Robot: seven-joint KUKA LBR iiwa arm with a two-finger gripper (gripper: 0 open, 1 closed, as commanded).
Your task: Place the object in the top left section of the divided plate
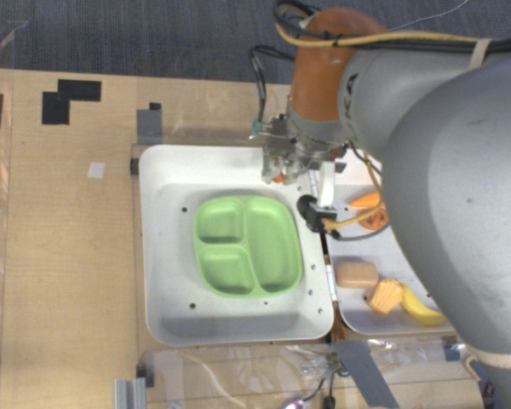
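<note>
Camera view takes in the wooden worktop point(60, 254) at far left, with black patches point(68, 99) near its back edge. Next comes the left white bin point(153, 228), and inside it lies the green divided plate point(247, 245), which has two small sections on its left side and one large section on its right. All three sections show bare green.

Just past the plate's upper right corner, the pincer point(291, 167) hangs over the back rim of the left bin, below the arm's orange band point(322, 75). I cannot tell how far apart it stands, and nothing can be made out in its hold; a small orange-red speck sits close beside it.

Farther right, the right white bin point(358, 318) holds an orange carrot-like piece point(368, 201), a tan block point(356, 273), an orange-yellow wedge point(385, 296) and a yellow banana point(422, 309). The grey arm point(451, 186) covers much of that bin.
</note>
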